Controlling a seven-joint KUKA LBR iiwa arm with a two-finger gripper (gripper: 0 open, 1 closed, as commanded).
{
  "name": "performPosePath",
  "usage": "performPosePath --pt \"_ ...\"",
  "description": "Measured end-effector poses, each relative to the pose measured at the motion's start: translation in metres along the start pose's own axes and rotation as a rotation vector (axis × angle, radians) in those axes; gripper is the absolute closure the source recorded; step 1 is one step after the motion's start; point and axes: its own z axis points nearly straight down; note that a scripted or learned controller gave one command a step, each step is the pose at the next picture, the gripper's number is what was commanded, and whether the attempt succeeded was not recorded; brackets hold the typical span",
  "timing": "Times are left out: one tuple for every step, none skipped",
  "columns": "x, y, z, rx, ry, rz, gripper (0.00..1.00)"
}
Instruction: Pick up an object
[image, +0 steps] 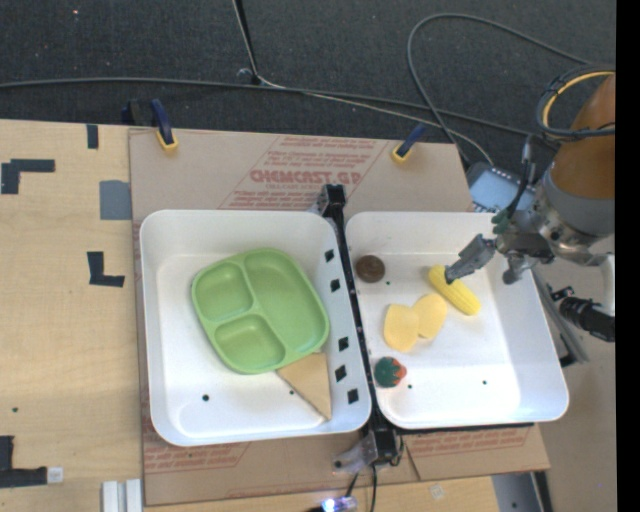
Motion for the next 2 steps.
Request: performPosePath --pt "0.0 0.002 -0.006 -0.011 -0.002 -0.003 0.0" --pt "-0.002 0.001 0.058 -0.005 -0.002 -0.002 0.0"
